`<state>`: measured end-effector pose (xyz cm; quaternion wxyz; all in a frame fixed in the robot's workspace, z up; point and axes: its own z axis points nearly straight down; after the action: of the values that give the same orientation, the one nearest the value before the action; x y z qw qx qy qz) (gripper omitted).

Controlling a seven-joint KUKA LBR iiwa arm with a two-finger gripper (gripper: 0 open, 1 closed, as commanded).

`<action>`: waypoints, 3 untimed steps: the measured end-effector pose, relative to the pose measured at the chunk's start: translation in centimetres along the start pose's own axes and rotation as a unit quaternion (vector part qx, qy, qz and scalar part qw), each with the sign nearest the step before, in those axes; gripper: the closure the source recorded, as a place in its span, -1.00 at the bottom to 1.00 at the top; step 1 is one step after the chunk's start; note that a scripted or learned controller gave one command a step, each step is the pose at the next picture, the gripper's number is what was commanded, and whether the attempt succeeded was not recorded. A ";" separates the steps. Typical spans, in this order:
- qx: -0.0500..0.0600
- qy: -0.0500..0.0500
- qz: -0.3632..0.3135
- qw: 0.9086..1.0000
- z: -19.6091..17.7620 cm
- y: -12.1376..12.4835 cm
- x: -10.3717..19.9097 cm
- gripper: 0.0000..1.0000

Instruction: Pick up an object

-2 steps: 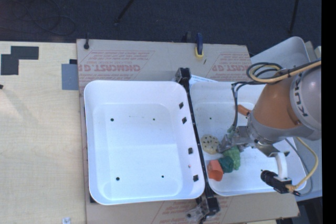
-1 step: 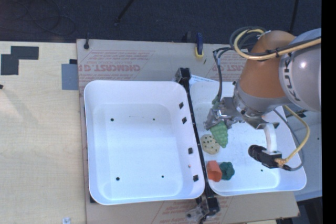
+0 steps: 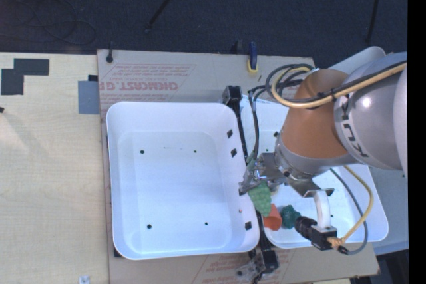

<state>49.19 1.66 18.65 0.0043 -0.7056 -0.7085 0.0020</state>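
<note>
My gripper (image 3: 257,180) hangs low over the left side of the right bin (image 3: 377,217), close to the wall between the two bins. The grey arm with its orange band (image 3: 313,123) covers much of that bin. Right below the gripper lies a light green object (image 3: 261,198), touching or nearly touching the gripper's tip; I cannot tell whether it is held. Nearer the bin's front lie an orange object (image 3: 271,220) and a dark teal object (image 3: 289,216), side by side.
The left bin (image 3: 114,143) stands beside the gripper, its right wall very near. Black and yellow cables (image 3: 357,223) loop from the arm over the right bin. A blue and yellow clamp (image 3: 252,58) sits at the board's back edge.
</note>
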 end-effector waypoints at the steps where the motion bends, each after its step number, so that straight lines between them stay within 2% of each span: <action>1: -0.010 -0.001 0.001 1.000 -13.8 -1.6 -0.2 1.00; 2: -0.001 -0.002 0.001 1.000 -11.5 -1.8 3.6 1.00; 3: -0.008 -0.001 0.000 1.000 -20.9 0.7 6.7 1.00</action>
<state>50.09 8.26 39.53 -0.0019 -0.7056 -0.7086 -0.0029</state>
